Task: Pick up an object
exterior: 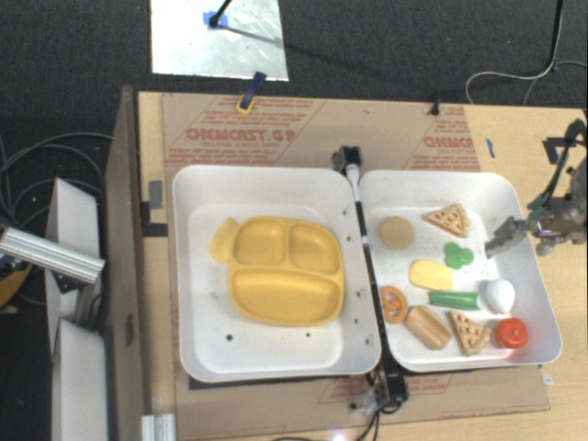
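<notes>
The right bin holds several toy foods: a round tan cookie, a pizza slice, a green broccoli piece, a yellow piece, a green cucumber, a white egg, a pretzel, a tan bun, a second pizza slice and a red tomato. My gripper hangs at the right bin's right rim, above and right of the egg and apart from all the food. Nothing is seen in its hold.
The left bin carries a yellow divided plate. A black divider strip runs between the bins. Cardboard lies under both bins, and cables and a metal bar lie off the bench at the left.
</notes>
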